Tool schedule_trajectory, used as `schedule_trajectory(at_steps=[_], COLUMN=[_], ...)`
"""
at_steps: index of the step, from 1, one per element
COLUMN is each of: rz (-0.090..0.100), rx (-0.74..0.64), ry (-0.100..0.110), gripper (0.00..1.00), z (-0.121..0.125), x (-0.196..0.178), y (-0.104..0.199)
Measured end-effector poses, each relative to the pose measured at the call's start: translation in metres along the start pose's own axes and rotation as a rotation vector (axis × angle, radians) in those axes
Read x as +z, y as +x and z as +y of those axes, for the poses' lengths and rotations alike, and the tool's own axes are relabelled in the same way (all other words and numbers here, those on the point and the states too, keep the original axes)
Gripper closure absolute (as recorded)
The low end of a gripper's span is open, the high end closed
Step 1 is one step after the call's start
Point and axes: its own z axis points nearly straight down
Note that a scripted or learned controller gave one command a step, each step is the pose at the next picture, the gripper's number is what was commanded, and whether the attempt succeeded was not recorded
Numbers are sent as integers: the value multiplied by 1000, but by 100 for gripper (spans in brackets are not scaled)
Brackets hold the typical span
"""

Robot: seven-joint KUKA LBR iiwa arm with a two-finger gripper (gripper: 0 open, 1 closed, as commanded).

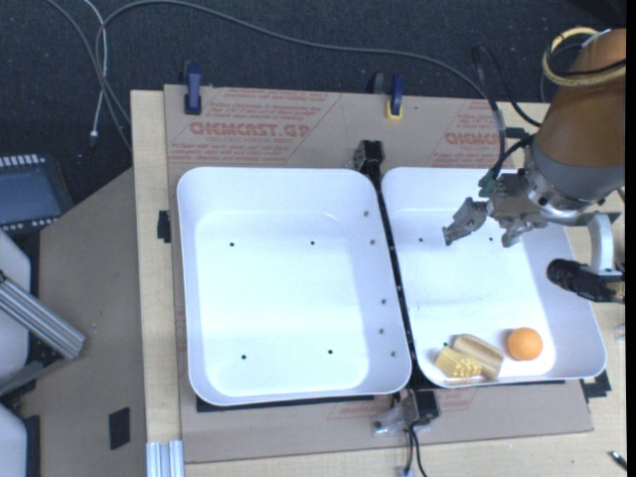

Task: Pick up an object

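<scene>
Hovering claw (pixel 490 225) over right bin (pixel 437 296), fingers spread, nothing grasped. Orange ball (pixel 525 344) lies well below claw, near bin's front edge, beside bread roll (pixel 478 350), corn piece (pixel 457 365). Advice: centre over ball, descend vertically, avoid roll.

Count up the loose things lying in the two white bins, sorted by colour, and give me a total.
Orange: 1, the round orange ball in the right-hand white bin.
Yellow: 1, the knobbly yellow piece like a corn cob, near the bin's front edge.
Tan: 1, the tan oblong piece like a bread roll, lying against the yellow one.
Total: 3, all in the right-hand bin.
</scene>
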Motion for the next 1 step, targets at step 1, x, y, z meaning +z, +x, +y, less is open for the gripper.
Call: schedule_trajectory(at_steps=[1], rz=[1], rx=[-3], ry=[4], gripper=[0], z=[-54], x=[46], y=[51])
